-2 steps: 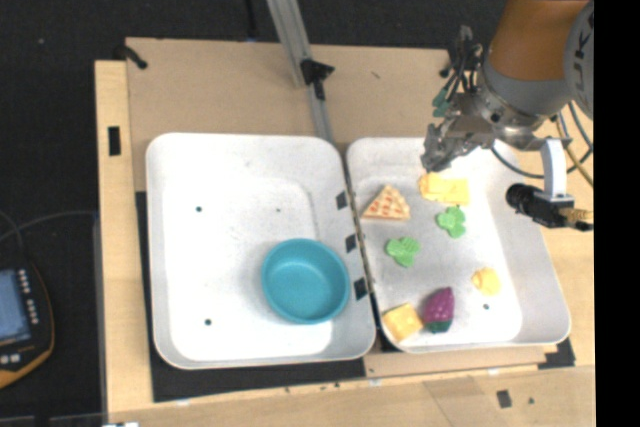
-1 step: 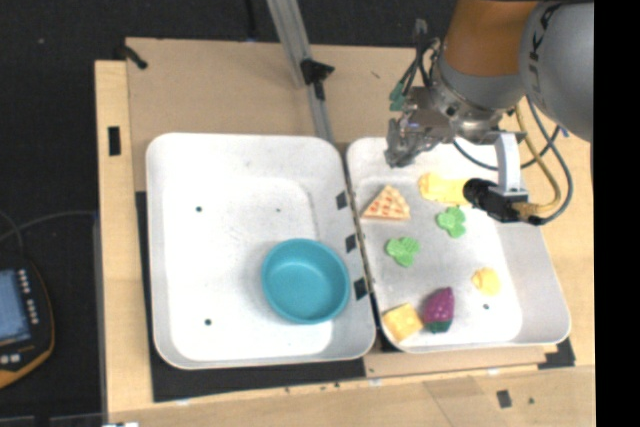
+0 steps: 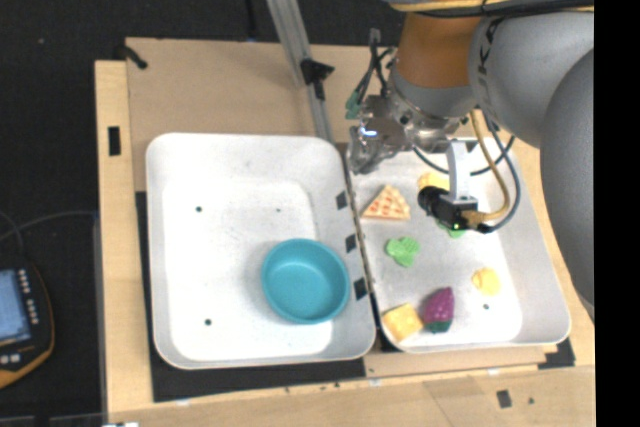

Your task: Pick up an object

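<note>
Starting at the left, a blue bowl (image 3: 305, 280) is seen in the left bin (image 3: 180, 175), low and toward its right wall, well apart from the gripper. At the top of the divider (image 3: 355, 235) between the two bins, the gripper (image 3: 365, 153) is hung just over the near-left corner of the right bin (image 3: 545, 315), below the orange band (image 3: 455, 5) of the grey arm (image 3: 550, 65).

Just below and slightly right of the gripper, an orange-and-yellow pizza-slice toy (image 3: 386, 205) is laid flat on the bin floor; it is the nearest object to the tool, and nothing is seen held. Whether the tool is set wide or narrow cannot be told, as the tip is lost in dark hardware and glare.

Further down, a green toy (image 3: 402, 251) is found near the middle of the right bin, and a yellow block (image 3: 403, 321) is tucked in the lower-left corner, touching or just beside a purple grape-like toy (image 3: 438, 308). A small yellow piece (image 3: 485, 280) is placed to the right of these.

A black fitting with a green light (image 3: 448, 210) and looped cables (image 3: 500, 185) are hung from the wrist over the bin's upper middle, and a yellow shape (image 3: 430, 181) is partly hidden behind them. The bin's upper right is covered by the arm.
</note>
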